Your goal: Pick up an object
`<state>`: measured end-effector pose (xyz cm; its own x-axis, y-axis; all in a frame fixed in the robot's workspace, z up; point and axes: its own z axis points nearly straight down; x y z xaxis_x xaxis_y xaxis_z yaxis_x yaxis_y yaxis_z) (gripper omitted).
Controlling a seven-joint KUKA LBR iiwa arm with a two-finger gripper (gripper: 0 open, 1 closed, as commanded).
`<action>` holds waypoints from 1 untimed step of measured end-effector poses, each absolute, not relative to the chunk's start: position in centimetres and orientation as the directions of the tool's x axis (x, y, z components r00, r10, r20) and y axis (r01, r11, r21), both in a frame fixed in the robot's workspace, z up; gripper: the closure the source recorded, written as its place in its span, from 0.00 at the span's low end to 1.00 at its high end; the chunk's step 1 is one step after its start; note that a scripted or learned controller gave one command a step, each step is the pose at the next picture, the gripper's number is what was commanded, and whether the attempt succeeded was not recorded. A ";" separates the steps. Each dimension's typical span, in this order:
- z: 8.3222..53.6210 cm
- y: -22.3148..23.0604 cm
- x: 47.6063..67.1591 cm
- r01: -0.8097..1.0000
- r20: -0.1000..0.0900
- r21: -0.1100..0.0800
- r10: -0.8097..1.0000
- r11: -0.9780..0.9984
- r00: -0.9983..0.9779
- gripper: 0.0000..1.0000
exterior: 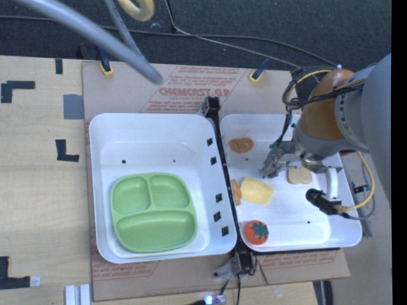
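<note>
right now the gripper point(272, 165) hangs low in the right bin point(331, 237), grip unclear, beside the yellow block point(257, 190) near the divider; closing off-centre could nudge it away.

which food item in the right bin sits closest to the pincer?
The pale yellow wedge-shaped block, just below the pincer. The round tan cookie and red tomato lie farther off.
</note>
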<state>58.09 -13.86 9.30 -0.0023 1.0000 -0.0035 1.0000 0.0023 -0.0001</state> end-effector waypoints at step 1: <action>14.4 -12.8 58.4 1.000 0.000 0.001 1.000 0.003 -0.003 1.00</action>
